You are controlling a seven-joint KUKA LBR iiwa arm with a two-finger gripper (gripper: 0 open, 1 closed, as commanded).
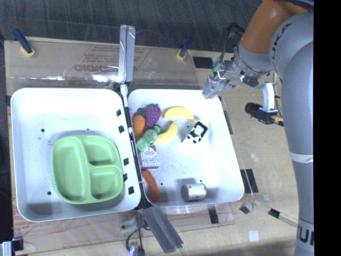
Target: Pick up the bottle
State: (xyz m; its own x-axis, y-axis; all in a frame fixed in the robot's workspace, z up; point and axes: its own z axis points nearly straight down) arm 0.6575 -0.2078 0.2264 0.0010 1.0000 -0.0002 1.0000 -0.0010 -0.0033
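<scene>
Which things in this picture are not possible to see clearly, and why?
- Gripper, camera view: too small and blurred to tell whether its fingers are open.
- Bottle: partly covered by the banana and grapes; its label is too small to read.
- Orange item at the right bin's left wall: the wall hides part of it.
- Arm: cut off by the lower edge.

Bench (256, 143) — two white bins (32, 159) side by side.
</scene>
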